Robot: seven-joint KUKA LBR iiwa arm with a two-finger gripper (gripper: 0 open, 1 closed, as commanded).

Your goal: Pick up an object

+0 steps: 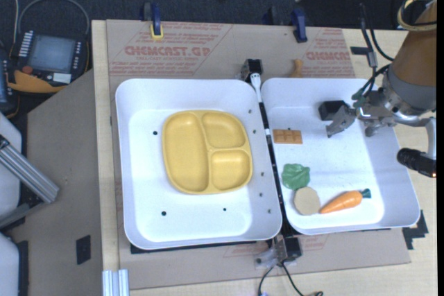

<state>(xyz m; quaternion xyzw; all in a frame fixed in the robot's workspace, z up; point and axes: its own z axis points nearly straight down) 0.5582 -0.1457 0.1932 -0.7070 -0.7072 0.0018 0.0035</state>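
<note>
The gripper (338,119) hovers over the upper part of the right bin (388,218), and its dark fingers (331,109) stand slightly spread with nothing between them. Closest to the fingers, just to their left and a little toward the camera, lies a small tan waffle piece (287,136), flat on the bin floor. Farther toward the camera sit the green leafy piece (296,175) and, touching it, a round beige cookie (306,201); the orange carrot (345,201) lies just beside the cookie, directly below the fingers in the view. Beyond all these, in the left bin (135,218), rests the yellow divided plate (206,151). The carrot looks the best grasp: the fingers should straddle its narrow body crosswise, descend fully to the floor, then close. The waffle is probably too flat to pinch well.
</note>
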